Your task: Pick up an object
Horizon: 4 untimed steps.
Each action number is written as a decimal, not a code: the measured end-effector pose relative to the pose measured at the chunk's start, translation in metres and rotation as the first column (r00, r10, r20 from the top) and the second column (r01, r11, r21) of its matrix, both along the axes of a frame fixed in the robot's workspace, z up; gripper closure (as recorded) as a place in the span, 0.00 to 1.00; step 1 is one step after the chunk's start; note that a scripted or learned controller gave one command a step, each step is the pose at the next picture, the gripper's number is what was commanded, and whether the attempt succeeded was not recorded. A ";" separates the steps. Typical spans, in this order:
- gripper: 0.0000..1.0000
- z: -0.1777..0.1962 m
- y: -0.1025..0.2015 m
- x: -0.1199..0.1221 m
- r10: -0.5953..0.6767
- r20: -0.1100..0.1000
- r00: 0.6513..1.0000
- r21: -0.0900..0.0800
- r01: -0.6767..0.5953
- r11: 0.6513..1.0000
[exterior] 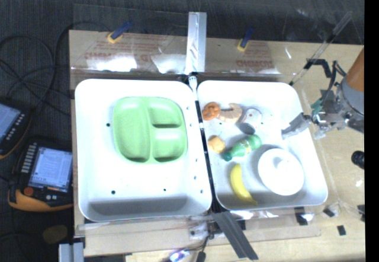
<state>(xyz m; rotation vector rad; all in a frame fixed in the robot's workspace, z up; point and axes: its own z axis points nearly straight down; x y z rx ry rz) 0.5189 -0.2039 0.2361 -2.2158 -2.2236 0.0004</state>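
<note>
We see the counter (pixel 331 59) with two shallow white bins side by side. Left bin (pixel 95 195) holds a green divided tray (pixel 149 128), lying flat, roughly centred toward the far half. Right bin (pixel 296 98) holds all the small stuff: an orange round item (pixel 211 111) near the far left corner, a pale beige piece (pixel 234 112) just beside it on its right, a small grey-white part (pixel 251 115) next to that. A smaller orange-yellow piece (pixel 216 144) sits against the bin's left wall, and a green bottle-like object (pixel 243 147) lies tilted just right of it. A yellow banana (pixel 239 184) lies near the front, touching or almost touching a white upturned bowl (pixel 280 171) on its right. The arm (pixel 355 80) comes in from the right; we see its orange band at the frame edge. The pincer (pixel 296 126) sits over the right rim of the right bin, one grey finger pointing in toward the bowl side, above the bowl and apart from it. We cannot tell whether the pincer is spread or pressed together; nothing visible is between its tips. All pickable objects lie in the right bin, none lifted. Off the counter on the left, two handheld screens (pixel 41 166) and cables (pixel 29 71) lie on the dark floor.
</note>
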 end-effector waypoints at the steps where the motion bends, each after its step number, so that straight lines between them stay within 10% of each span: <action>1: 0.00 -0.146 0.080 0.075 0.048 0.013 0.999 -0.006 -0.048 0.999; 2: 1.00 -0.137 0.081 0.075 0.049 0.014 0.999 -0.003 -0.049 0.999; 4: 1.00 -0.123 0.073 0.069 -0.055 0.000 0.998 -0.001 0.055 0.998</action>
